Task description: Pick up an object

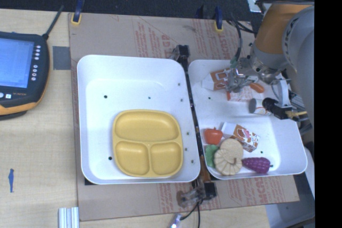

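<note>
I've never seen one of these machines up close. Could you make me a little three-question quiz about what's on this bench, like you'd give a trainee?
1. True or false: the yellow divided tray lies in the left bin.
2. Which bin is the pincer over? A) left bin B) right bin C) neither
3. Fill in: the purple toy grapes lie near the right bin's ____ right corner (near or far from the camera).

Key
1. True. It sits in the near half of that bin.
2. B. The pincer hangs over the far end, beside an orange and white packet.
3. Near. They lie next to the round tan toy and the red tomato.
</note>
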`<state>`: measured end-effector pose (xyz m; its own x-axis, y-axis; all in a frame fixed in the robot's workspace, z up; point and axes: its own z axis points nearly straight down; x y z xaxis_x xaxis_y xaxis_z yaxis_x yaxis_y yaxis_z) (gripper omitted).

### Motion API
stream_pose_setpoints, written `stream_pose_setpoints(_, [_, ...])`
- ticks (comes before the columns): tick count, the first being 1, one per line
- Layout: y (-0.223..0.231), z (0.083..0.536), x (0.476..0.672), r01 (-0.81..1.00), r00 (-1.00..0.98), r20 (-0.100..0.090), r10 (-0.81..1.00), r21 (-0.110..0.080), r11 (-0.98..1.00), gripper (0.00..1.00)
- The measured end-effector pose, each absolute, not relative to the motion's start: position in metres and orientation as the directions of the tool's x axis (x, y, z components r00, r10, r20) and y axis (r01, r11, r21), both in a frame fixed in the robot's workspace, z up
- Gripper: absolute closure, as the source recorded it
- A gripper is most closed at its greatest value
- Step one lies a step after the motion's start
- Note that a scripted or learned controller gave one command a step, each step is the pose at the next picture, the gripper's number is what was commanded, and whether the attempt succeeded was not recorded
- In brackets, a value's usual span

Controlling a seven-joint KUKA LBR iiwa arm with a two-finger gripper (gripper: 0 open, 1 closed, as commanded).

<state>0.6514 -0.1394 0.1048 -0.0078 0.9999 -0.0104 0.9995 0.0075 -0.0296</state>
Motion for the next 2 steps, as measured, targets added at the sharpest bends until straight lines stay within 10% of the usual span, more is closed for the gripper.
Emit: stream_pose_setpoints(2, [-0.212, 0.154, 0.657, 1.0, -0.004, 0.0, 1.0, -0.001, 0.004, 1.0])
